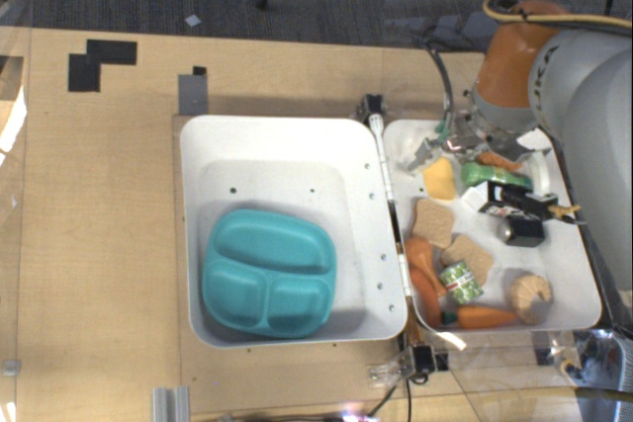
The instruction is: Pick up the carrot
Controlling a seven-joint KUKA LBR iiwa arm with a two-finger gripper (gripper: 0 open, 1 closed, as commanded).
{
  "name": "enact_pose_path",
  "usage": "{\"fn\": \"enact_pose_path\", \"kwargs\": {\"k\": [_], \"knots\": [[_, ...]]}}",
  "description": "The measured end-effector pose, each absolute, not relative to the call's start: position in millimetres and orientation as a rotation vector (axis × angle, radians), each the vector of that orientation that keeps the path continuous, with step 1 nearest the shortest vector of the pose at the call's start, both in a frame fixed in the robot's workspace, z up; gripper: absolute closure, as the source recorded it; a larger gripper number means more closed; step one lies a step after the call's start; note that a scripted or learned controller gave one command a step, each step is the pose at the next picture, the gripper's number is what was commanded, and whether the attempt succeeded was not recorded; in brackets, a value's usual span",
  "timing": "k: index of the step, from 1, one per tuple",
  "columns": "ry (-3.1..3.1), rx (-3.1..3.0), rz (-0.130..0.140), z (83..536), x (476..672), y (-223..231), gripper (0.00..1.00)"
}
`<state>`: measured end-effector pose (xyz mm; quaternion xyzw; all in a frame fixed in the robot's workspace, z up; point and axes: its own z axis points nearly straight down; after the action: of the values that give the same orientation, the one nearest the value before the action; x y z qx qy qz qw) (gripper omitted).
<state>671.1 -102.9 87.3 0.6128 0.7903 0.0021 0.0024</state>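
Lay along the lower edge of the right bin (pixel 584 306): carrot (pixel 485 317), well below the gripper (pixel 457 141) at the bin's upper end. Could not tell the claw's state.

Arm (pixel 584 114) as I see it on the overhead feed: large rounded links in pale grey, smooth shell, soft highlights along the curved surfaces. Above the wrist sits an orange band (pixel 509 64), glossy, shaped like a short barrel, with a second orange patch at the joint above it. A thin pale cable (pixel 554 15) loops over the top of the orange section and runs off to the right. Below the band, the wrist flange (pixel 495 114) is darker grey and ring-shaped. The gripper (pixel 450 141) hardware beneath is small, metallic and dark, with mixed silver and black parts; I cannot resolve finer detail such as screws or markings.
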Motion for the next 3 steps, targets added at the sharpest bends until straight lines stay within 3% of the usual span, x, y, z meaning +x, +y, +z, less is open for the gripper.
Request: {"fn": "enact_pose_path", "kwargs": {"k": [1, 2, 3], "knots": [[2.478, 1.907, 0.013, 101.0, 674.5, -101.8, 1.0], [2.481, 1.909, 0.012, 100.1, 673.9, -101.5, 0.0], [2.278, 2.136, 0.018, 257.0, 673.0, -118.2, 0.0]]}}
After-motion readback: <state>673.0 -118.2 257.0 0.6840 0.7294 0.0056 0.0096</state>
